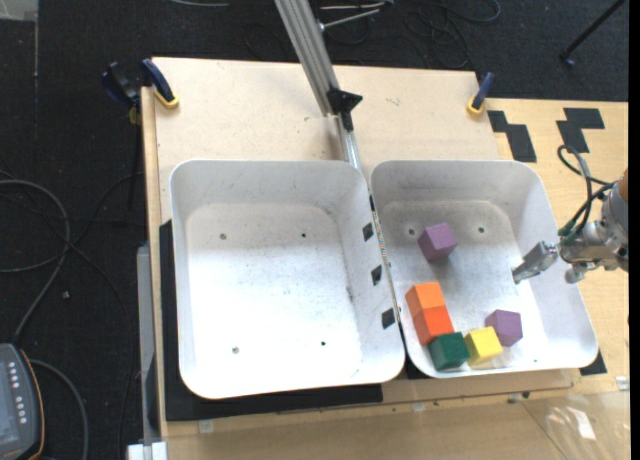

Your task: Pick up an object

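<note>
claw [535, 261]: at right bin [560, 228] rim, grip state unclear | orange block [429, 310] beside green block [448, 350]

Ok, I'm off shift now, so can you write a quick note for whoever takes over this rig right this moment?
Gripper: at the right rim of the right bin, holding nothing visible.
Things: all in the right bin. One purple block sits alone near the middle. An orange block, a green block, a yellow block and a second purple block are clustered at the near side.
Done: nothing picked yet.
Left: pick up one block; the lone purple one looks easiest, since it has space around it.
</note>
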`<state>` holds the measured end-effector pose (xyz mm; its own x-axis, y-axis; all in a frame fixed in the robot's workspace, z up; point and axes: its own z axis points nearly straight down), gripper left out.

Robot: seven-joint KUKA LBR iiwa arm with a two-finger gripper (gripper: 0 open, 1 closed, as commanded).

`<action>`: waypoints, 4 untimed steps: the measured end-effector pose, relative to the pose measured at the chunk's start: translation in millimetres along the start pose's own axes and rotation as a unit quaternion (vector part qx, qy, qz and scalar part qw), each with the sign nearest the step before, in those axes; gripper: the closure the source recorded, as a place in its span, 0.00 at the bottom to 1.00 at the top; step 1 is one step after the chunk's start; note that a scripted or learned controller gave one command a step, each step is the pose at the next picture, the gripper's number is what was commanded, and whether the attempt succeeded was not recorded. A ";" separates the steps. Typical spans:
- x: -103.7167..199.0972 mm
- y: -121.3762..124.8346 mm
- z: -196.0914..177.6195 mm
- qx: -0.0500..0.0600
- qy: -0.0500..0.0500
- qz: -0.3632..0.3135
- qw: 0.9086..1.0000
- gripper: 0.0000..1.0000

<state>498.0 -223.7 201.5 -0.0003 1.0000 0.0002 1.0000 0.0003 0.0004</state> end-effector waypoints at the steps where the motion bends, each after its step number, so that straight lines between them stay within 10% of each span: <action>1: 45.8 101.8 83.1 -0.003 -0.003 0.001 1.000 0.00; 2: 118.2 147.1 41.5 -0.004 0.000 -0.005 1.000 0.00; 4: 109.1 76.2 88.7 -0.014 -0.003 -0.002 1.000 0.00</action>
<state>574.2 -114.6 112.9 -0.0038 1.0000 -0.0052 0.9996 0.0040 0.0281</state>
